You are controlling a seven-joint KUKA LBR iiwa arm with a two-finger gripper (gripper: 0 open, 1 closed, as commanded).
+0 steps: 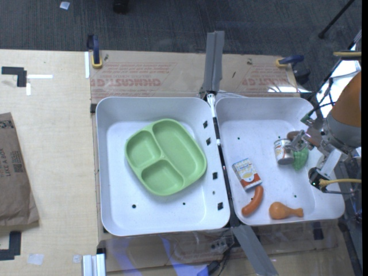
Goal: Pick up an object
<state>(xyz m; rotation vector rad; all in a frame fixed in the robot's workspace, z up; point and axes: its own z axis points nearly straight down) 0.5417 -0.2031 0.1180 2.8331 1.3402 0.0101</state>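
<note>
My gripper (298, 141) reaches in from the right and hangs low over the right bin (261, 117), near its right wall. Directly under and beside it lie a small silver can (282, 152) and a green leafy toy (301, 158), which touch each other. I cannot tell whether the gripper touches either of them. Further forward in the same bin lie a white and orange carton (246, 173), a reddish sausage (253, 200) and an orange drumstick (283, 211).
The left bin (115, 171) holds a green divided plate (165, 156). A grey divider bar (214, 68) runs between the bins at the back. A brown paper bag (14, 168) lies on the bench at the far left. The arm's cables (330, 180) hang over the right bin's right rim.
</note>
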